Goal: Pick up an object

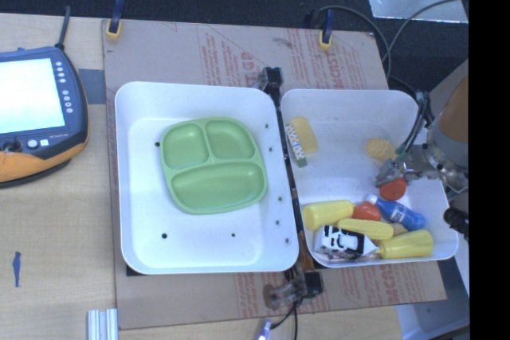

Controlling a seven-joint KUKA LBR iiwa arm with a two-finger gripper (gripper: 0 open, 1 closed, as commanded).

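STEP: descent onto the red object (pixel 392 189) at the right bin (pixel 351 103) right side | GRIPPER (pixel 396 171): directly above it, open/closed state cannot be determined | METHOD: centre over object, avoid adjacent blue bottle (pixel 401 212) | ORIENTATION: red object roundish, no clear long axis; blue bottle axis runs lower-right.

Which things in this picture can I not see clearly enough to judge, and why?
- End effector, camera view: too small and blurred to tell its state, or whether it touches the red object.
- Arm: cut off at the right.
- Black-and-white item: too blurred to identify, partly under the yellow objects.
- Handheld screen: cut off by the left edge.
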